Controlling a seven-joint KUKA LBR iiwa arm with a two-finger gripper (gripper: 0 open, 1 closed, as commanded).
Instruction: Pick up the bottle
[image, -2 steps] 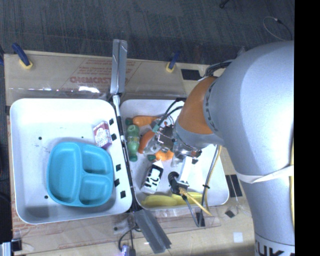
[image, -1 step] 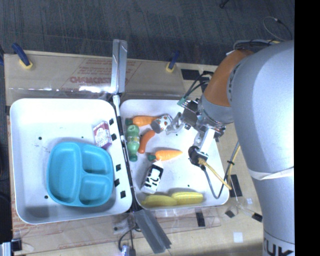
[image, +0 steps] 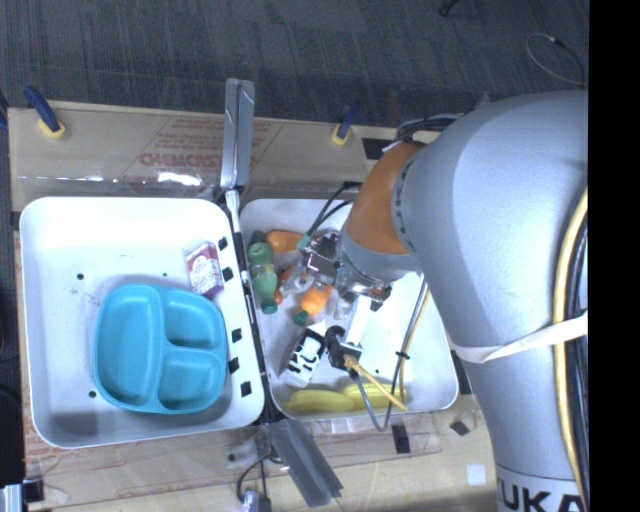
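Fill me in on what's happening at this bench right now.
The grey arm has reached into the right bin, its gripper low among the clutter there. A green bottle lies by that bin's left wall, beside orange pieces and a yellow banana. Nothing is visibly gripped. The left bin holds a blue divided tray and a small packet.

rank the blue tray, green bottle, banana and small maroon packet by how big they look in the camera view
1. blue tray, largest by far
2. banana, though partly hidden by cables
3. green bottle
4. maroon packet

The bottle and packet look close in size, so their order is unsure.
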